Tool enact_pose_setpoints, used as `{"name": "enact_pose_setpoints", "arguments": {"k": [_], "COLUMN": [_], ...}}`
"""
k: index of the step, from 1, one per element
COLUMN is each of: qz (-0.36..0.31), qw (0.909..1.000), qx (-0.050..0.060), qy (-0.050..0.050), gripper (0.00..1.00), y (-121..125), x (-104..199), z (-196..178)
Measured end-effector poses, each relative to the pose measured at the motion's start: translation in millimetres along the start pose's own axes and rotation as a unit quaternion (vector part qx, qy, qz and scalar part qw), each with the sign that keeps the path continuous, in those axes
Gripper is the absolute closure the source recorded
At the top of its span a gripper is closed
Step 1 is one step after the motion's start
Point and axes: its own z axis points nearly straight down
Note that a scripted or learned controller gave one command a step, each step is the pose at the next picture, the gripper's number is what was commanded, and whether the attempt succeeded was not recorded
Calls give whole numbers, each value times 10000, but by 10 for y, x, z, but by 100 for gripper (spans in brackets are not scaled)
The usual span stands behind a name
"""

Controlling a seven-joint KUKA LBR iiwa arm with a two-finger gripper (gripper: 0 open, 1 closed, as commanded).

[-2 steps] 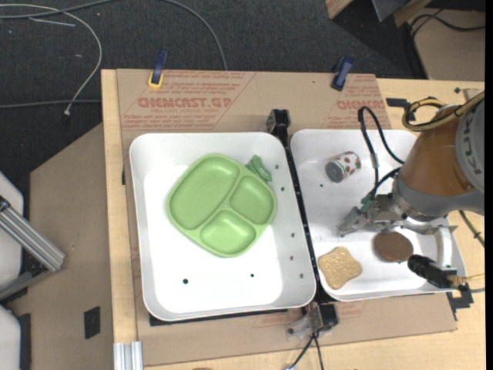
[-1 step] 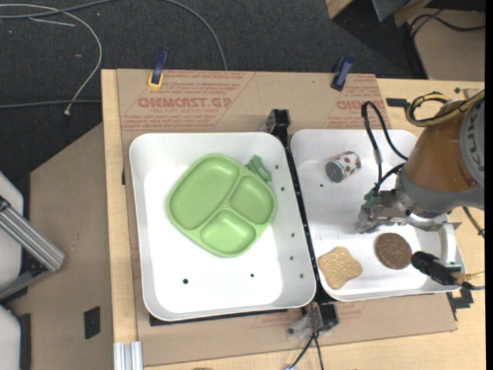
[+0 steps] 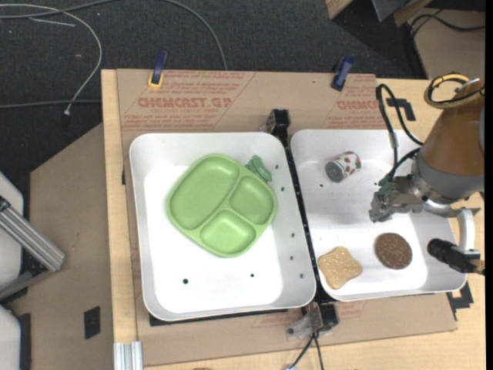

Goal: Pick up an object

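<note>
Camera view: your gripper (image 3: 383, 206) is hovering low over the right bin (image 3: 362, 145).
You cannot tell its state; a brown round cookie (image 3: 394, 250) is lying just beside it, a toast-shaped piece (image 3: 339, 267) nearby.

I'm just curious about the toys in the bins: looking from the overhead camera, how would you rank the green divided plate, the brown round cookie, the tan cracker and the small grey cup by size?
1. Green divided plastic plate, by far the largest.
2. Tan lumpy cracker and brown round cookie: they look about alike, so I won't rank them.
3. Small grey cup lying on its side, apparently the smallest.
</note>
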Motion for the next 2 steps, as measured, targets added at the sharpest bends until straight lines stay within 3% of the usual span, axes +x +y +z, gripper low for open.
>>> {"name": "enact_pose_setpoints", "arguments": {"k": [2], "qz": [-11], "qw": [10000], "qx": [-15], "qy": [0], "gripper": [100], "y": [31], "x": [163], "z": [-1184]}}
